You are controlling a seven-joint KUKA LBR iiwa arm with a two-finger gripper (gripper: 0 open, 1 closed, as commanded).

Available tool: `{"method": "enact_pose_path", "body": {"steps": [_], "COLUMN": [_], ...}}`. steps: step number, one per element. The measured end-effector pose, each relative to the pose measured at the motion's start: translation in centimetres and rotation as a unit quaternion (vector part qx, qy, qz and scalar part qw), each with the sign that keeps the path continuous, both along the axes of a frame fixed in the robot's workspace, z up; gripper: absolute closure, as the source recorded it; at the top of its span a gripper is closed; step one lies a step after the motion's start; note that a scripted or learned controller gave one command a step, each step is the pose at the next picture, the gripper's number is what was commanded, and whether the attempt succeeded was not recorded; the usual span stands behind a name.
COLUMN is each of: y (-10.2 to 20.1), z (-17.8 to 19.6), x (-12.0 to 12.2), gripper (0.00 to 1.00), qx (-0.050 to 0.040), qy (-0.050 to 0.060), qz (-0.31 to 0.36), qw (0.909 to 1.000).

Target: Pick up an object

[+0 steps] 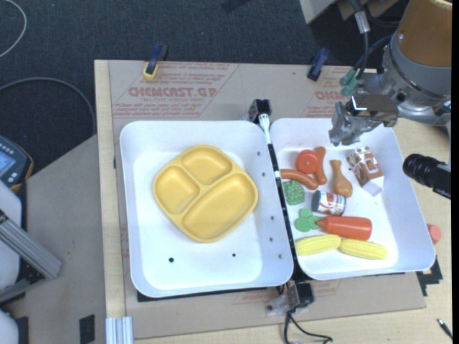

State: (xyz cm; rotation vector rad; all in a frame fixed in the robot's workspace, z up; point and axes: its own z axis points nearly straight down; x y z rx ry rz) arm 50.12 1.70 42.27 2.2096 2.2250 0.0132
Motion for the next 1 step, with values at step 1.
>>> {"method": "enact_pose_path", "body": {"steps": [1], "y": [6.32], "z": [4.24], "x": [-2.24], "gripper": [1.0], "qx": [0.0004], "qy": [0.002], "qz": [0.0], "qw": [1.0]}}
